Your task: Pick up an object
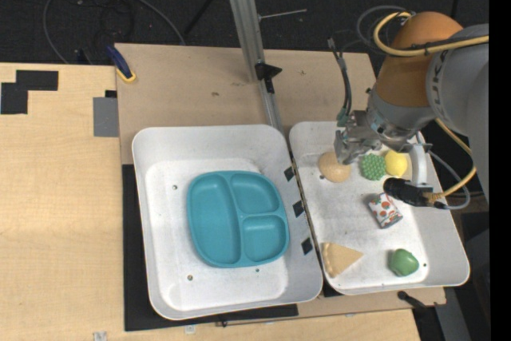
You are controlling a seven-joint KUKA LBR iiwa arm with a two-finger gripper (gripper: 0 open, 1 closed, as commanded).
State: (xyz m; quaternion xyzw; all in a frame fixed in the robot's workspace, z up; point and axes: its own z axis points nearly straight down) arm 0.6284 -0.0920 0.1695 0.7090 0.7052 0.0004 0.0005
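Beige egg-shaped object (334,169) in the upper left part of the right bin (431,271), at centre right of the frame, lying on the white floor just beside the bin's left wall. Directly above it, the gripper (350,146), lowered from the grey arm (459,84) with its orange band (415,52) at upper right; tip just over or touching the object's upper edge, contact not clear. Opening of the claw not discernible from this angle.

Just right of the beige object, a green bumpy ball (372,167), then a yellow piece (396,164) touching it, both partly under the wrist. Lower, a small red-and-white patterned box (385,210) near a black cable connector (403,192). Along the bin's lower edge, a tan wedge (342,257) at left and a green pepper-like toy (404,262) at right.

Left bin (160,283) at lower centre, holding a teal divided tray (238,217). Black clips (297,208) along the seam between the bins.

Underneath, a brown board (192,84); pale wooden bench (56,204) at left. Slanted aluminium post (247,28) at top centre, black floor with looping cables (80,4) behind.
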